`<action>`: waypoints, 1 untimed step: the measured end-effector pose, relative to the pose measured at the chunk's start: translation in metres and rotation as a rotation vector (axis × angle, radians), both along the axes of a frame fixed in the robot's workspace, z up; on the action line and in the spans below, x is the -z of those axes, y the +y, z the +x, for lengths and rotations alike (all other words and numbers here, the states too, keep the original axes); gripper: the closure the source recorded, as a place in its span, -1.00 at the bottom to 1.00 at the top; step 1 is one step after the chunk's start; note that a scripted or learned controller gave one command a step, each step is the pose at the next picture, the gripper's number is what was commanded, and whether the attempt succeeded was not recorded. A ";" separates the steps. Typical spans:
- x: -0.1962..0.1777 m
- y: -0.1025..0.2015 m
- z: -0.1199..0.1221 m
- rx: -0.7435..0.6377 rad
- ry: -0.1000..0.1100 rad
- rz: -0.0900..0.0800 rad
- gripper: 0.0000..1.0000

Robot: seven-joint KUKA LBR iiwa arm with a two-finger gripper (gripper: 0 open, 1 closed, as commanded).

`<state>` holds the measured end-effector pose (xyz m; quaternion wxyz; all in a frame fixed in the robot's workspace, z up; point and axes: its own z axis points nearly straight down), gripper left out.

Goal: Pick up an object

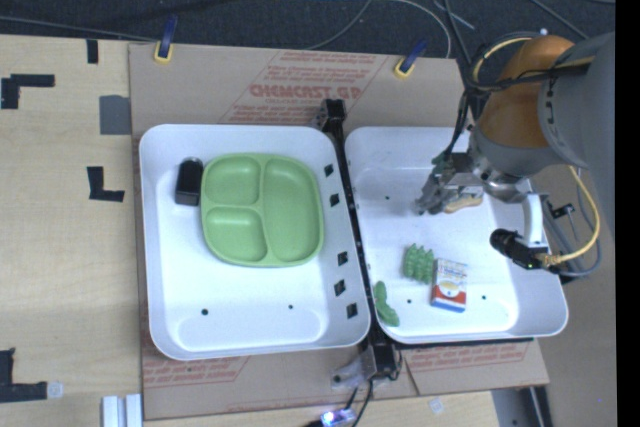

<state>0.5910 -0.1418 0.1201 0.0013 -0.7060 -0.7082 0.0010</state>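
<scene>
The tool [440, 198] is hovering low in the right bin [535, 315], and I cannot tell its state. Near it are lying one green bumpy toy [419, 263], one small red-and-white carton [450, 284] and one green leaf-like piece [385, 305]. The carton is probably light and stiff, best pinched across its narrow sides. One green divided plate [263, 210] and one black block [188, 182] are occupying the left bin [250, 330].

Tool [437, 198] fingers' state too blurred
</scene>
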 end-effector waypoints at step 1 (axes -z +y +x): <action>-0.044 0.002 0.007 0.001 -0.006 -0.001 1.00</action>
